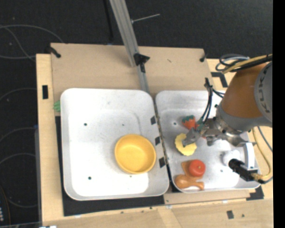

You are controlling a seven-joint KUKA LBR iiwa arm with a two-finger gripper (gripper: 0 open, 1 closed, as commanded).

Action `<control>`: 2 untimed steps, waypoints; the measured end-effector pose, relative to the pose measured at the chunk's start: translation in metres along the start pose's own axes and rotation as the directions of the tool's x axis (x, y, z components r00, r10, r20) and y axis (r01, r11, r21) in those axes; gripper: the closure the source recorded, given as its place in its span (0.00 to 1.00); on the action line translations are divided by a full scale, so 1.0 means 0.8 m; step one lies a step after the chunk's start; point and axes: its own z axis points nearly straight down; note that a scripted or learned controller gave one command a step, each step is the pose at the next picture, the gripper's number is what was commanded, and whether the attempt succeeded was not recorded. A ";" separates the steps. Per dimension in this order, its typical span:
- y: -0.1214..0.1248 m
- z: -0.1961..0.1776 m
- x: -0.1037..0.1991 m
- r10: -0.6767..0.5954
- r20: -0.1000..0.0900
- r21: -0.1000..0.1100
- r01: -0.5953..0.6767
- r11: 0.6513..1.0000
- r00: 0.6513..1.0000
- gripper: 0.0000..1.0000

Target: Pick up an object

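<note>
The end effector [194, 136] partly hides a pale yellow object [185, 146]; finger state unclear.

Two shallow white bins sit side by side on a tan bench [109, 65], the left bin [95, 113] touching the right bin [173, 103]. A grey metal pole [126, 27] slants up from the bench's rear, and thin cables [9, 37] loop on the dark floor at left.

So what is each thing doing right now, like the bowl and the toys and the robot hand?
yellow bowl: upright in the left bin, nothing inside.
pale yellow piece: lying in the right bin, under the gripper.
red tomato: lying loose.
tan pear-shaped toy: on its side.
small red-and-green toy: lying loose.
</note>
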 end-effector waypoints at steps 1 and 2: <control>0.006 0.077 0.000 -0.002 0.000 0.000 0.002 1.000 1.000 0.00; 0.006 0.076 0.000 -0.002 -0.003 -0.003 0.002 1.000 1.000 0.00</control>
